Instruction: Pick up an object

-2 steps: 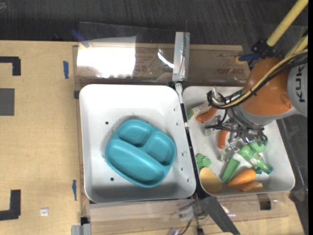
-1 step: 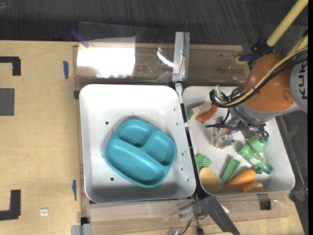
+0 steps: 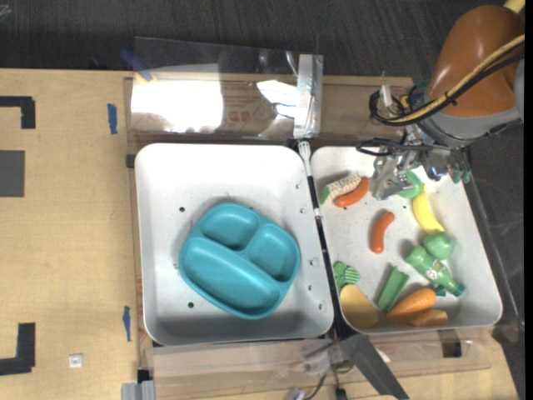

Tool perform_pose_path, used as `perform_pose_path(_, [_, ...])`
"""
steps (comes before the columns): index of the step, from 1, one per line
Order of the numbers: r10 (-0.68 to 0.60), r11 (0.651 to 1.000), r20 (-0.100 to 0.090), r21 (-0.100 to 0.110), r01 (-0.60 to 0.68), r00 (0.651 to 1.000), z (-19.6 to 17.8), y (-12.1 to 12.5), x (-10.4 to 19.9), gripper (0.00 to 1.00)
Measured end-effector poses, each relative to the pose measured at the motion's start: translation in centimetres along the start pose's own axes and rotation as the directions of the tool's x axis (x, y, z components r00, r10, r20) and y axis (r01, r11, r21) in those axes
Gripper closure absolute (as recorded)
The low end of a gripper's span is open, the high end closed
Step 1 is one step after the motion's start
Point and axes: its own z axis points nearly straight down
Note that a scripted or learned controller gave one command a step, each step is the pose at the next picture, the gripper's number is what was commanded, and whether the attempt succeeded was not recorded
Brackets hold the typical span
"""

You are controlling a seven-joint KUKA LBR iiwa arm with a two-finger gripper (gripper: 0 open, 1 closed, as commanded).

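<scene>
Nearest the lens, at the near rim of the right bin (image 3: pixel 487 302): an orange carrot (image 3: pixel 414 302) and a tan-yellow wedge piece (image 3: pixel 358 305), the two flanking a dark green pod (image 3: pixel 390 285) that stands tilted between them. No single target is marked; candidates all lie in this right bin.

Landmark: the gripper (image 3: pixel 398 178), at the bin's far side, low over the toys. Just beside it toward the near-right lies a yellow banana (image 3: pixel 426 210), with a small green piece (image 3: pixel 410 188) touching or under the fingertips; contact not resolvable. To the gripper's left, close by, a red-orange sausage on a pale bun (image 3: pixel 347 190). Nearer the camera from the gripper, a second red sausage (image 3: pixel 380 230), apart from it. Beyond the banana, a green leafy vegetable (image 3: pixel 434 254).

Finger spread: cannot tell, cables and brackets clutter the wrist. Nothing visibly held.

Left bin (image 3: pixel 158 223), well apart from the gripper: a teal divided plate (image 3: pixel 241 259), three compartments.
</scene>
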Motion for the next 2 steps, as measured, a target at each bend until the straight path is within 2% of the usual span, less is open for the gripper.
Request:
perform_pose_path(1, [0.0,1.0,-0.008,-0.002,0.0,1.0,0.4,0.0,0.2,0.0])
perform_pose_path(2, [-0.1,0.995,-0.005,-0.002,0.1,0.995,11.0,-0.8,2.2,0.0])
